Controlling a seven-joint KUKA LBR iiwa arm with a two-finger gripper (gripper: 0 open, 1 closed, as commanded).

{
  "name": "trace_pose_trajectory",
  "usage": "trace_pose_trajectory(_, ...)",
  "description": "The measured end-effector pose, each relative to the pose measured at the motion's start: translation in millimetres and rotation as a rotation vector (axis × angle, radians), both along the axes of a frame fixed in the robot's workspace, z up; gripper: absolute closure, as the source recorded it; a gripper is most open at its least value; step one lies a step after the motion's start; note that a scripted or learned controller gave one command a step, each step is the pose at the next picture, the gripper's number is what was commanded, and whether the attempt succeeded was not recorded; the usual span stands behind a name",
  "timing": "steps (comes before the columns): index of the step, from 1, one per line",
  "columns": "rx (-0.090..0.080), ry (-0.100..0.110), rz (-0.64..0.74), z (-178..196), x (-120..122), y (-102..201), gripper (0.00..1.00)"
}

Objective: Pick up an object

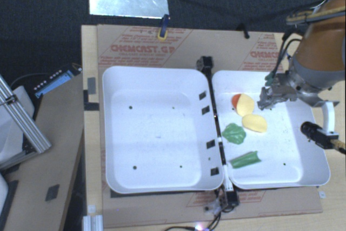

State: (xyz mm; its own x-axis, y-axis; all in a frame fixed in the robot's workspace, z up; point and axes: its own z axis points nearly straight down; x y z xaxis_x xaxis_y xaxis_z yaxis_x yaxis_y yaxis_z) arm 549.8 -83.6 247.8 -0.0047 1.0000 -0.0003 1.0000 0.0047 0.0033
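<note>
camera view takes in both bins; the right bin (pixel 308 170) serves as the landmark here. the left bin (pixel 157 127) lies just beside it across the centre divider. the arm (pixel 324 46) reaches in over the right bin's upper right corner, its upper part cut off by the frame edge.

the gripper (pixel 267 99) hangs over the right bin's upper middle, just right of the toys, and looks apart from them. whether it is spread or pressed together i cannot tell — the tip is a dark, blurred cluster against the white floor. nothing can be seen pinched in it.

all the objects lie in the right bin's left half. a green leafy piece (pixel 234 133) sits near the divider, mid-bin. two yellow pieces lie close together, perhaps touching: the upper yellow piece (pixel 245 105) nearest the gripper, the lower yellow piece (pixel 254 123) just below it. a green pod (pixel 245 159) lies toward the bin's lower edge. a red piece (pixel 235 100) peeks out at the upper yellow piece's left side, mostly hidden.

by my reading the pick is not yet made — every toy rests on the bin floor, so descent, grasp and lift are all left. the gripper's height above the floor is hard to judge from this slant.
</note>
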Motion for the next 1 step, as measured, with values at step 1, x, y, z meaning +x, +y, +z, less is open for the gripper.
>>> trace_pose_trajectory(1, 0.0, -0.004, 0.002, 7.2, 61.8, 12.6, 1.0)
